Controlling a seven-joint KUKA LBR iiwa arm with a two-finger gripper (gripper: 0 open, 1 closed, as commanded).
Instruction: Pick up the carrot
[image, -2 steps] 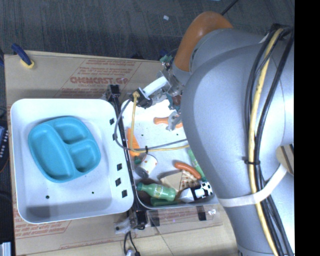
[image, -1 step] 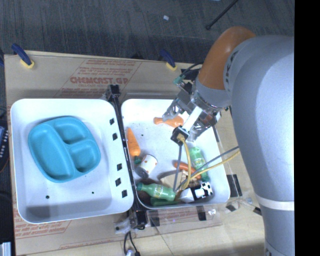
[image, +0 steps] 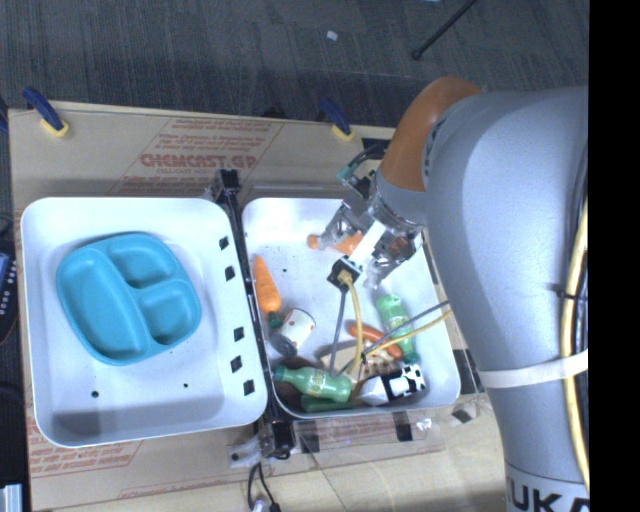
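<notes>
Carrot (image: 266, 285) flat against the right bin's (image: 300, 212) left wall, nothing gripping it; end effector (image: 372, 240) up near the far right side, grip state impossible to tell; approach step, next needing a shift left and down onto it.

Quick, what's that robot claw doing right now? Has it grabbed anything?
Gripper: hanging over the back of the right bin; whether it is open or closed cannot be told. The carrot lies loose by the divider, not grabbed.

Dark ribbed floor (image: 200, 50) — brown printed board (image: 190, 150) beneath white bins
</notes>
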